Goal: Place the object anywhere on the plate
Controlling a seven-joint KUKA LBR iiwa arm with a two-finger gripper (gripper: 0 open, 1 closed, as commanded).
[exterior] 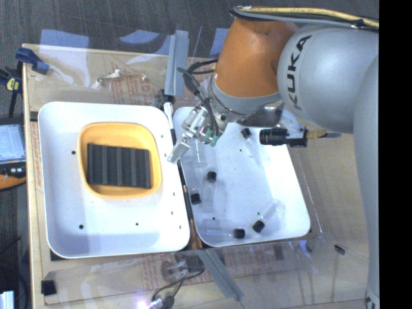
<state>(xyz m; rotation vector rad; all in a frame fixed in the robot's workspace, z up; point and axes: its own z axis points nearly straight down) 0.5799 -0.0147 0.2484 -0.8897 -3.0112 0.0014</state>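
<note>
Mostly, the open room is in the left bin (96, 237), where bare white floor runs all around the yellow plate (116, 131) up to the bin's edges. On the middle of that plate lies the dark ribbed block (120, 166), flat, black and striped, with yellow rim showing on every side. Over the wall between the bins hangs the gripper (183, 143), and I cannot tell if it is spread or pressed together, while the big grey arm (322, 76) covers the top of the right bin (293, 205), where small clear bits with black caps (257, 225) lie apart.
</note>
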